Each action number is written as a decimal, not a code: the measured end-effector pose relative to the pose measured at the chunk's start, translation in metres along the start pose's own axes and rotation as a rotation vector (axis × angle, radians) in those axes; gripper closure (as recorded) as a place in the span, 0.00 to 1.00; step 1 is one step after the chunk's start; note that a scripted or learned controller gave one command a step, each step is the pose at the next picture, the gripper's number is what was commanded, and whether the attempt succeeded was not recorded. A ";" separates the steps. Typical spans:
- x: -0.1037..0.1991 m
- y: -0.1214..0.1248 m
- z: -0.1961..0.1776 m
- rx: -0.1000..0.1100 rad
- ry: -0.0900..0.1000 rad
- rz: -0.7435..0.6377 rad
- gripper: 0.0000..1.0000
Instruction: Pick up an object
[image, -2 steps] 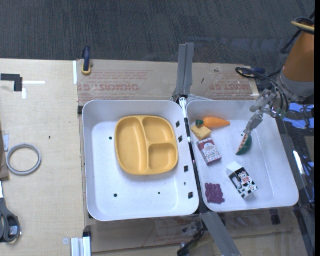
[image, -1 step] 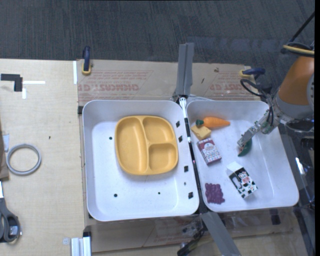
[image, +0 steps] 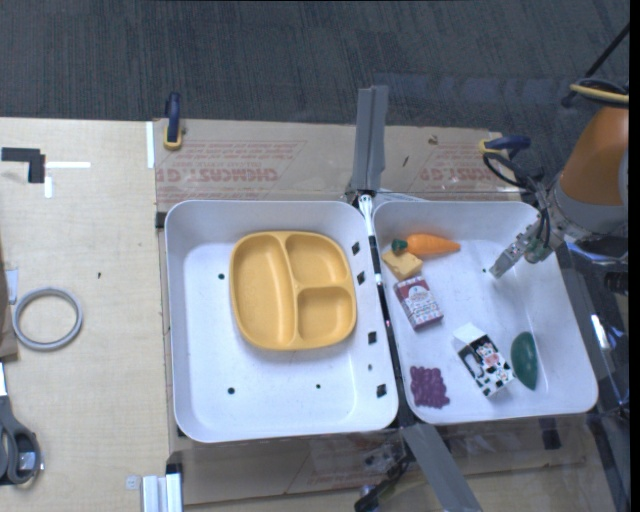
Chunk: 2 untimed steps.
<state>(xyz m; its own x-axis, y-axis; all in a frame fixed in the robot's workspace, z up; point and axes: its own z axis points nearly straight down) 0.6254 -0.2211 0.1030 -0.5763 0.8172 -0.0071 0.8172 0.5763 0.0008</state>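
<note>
So the claw (image: 503, 261) is parked over the upper right part of the right bin (image: 560, 395), hanging off the grey-and-orange arm (image: 600, 165) that comes in from the right. Can't tell from this angle whether it's apart or together, the tip is just too small and blurry. Nothing is visibly caught in it, so nothing's picked yet as far as one can judge.

Closest candidate looks like the carrot (image: 432, 244). It sits to the claw's left and slightly farther back in the bin, near but not touching. Its long axis runs roughly left-right across the view, green stem end pointing away from the claw, orange tip pointing toward it. So the claw would basically be coming at it end-on; closing across the short width probably means a sideways shift plus some wrist rotation.

Just beyond the carrot, leftward of the claw, is the yellow cheese wedge (image: 403, 264), touching or nearly touching the carrot's stem end. Toward the viewer and left of the claw is the red box (image: 419, 303), long axis running front-to-back with a slight tilt. Further toward the viewer: the cow-print carton (image: 484, 361), lying diagonally, the green thing (image: 525, 360) almost straight below the claw, long axis front-to-back, and the purple grapes (image: 429, 386).

Way off to the claw's left, the other bin (image: 200, 400) holds a yellow divided plate (image: 293, 290).
</note>
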 end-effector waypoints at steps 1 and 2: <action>0.000 0.000 0.000 0.000 0.001 0.000 0.00; -0.016 0.020 -0.039 0.000 0.003 0.152 0.00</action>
<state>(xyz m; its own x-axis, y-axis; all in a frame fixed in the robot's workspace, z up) 0.6509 -0.2221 0.1417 -0.4457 0.8952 -0.0041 0.8952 0.4457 0.0018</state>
